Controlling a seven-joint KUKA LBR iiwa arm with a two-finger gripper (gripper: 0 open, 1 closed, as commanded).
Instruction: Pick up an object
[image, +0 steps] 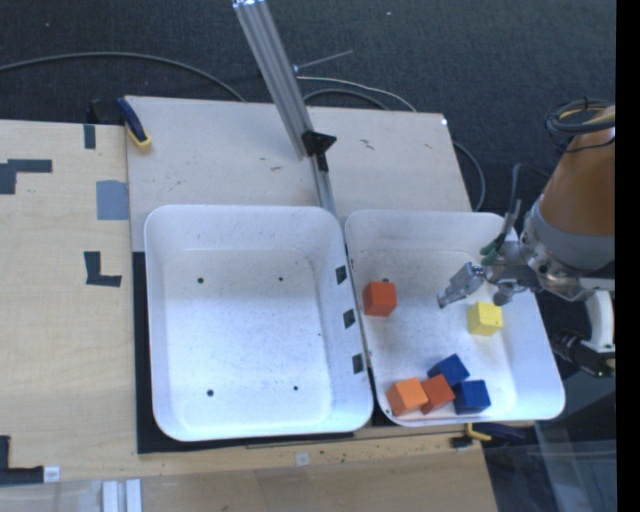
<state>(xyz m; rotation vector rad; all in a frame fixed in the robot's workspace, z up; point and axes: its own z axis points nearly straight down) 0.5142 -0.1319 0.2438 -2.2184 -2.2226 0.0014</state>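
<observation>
Claw (478, 283) is seen open and empty above the right bin (400, 232), just beside the yellow cube (485, 318); it should be centred over that cube before descent.

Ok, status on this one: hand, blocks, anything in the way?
Hand over right bin, nothing visibly held. Yellow block nearest, just below it. Orange block apart, left. Nothing in the way.

A light wooden bench (60, 330) carries grey tape patches (112, 200). Dark carpeted floor (450, 50) lies beyond it, crossed by cables (120, 60). A slanted aluminium rail (280, 75) rises from the bench.
</observation>
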